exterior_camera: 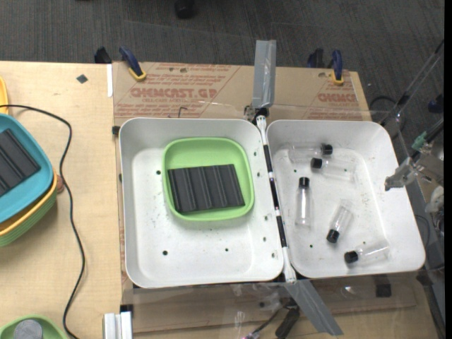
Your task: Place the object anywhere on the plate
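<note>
A stack of teal and green dishes (25,182) sits at the desk's (85,210) left edge; the left bin (141,260) holds a green plate (208,179) bearing a dark ribbed insert (206,188); the right bin (395,253) holds five clear vials with black caps (303,200), scattered apart, none on the plate; at the far right edge the tool (395,181) shows partly beside the bin; whether it stands wide or narrow cannot be told.

Plate (209,154): glossy green plastic, ribbed matt dark insert. Vials (303,202): clear plastic, black caps. Bins (141,189): smooth white plastic.
</note>
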`<move>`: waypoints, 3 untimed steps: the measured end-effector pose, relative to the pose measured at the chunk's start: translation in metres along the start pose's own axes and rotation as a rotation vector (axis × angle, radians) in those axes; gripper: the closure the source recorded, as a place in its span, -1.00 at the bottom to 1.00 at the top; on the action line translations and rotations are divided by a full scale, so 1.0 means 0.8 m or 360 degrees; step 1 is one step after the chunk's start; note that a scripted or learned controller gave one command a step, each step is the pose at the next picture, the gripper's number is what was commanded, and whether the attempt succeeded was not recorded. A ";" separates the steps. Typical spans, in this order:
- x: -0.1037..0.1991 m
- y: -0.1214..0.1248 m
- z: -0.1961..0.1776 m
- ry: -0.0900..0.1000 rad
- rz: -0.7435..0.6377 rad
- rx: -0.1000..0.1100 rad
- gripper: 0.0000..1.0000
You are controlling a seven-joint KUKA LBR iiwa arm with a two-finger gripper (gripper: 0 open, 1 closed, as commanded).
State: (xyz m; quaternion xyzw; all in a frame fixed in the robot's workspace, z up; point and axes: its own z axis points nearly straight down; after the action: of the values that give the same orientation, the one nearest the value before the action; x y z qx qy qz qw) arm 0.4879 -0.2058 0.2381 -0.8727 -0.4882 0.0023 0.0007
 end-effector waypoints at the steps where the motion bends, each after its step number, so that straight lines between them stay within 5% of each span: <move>1: -0.009 0.003 -0.029 -0.0001 0.0419 0.0001 -1.00; 3: -0.021 -0.003 -0.037 -0.0001 0.0781 0.0004 -1.00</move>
State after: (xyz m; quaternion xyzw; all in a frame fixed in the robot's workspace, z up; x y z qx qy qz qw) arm 0.4771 -0.2184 0.2678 -0.9651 -0.2617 0.0033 0.0011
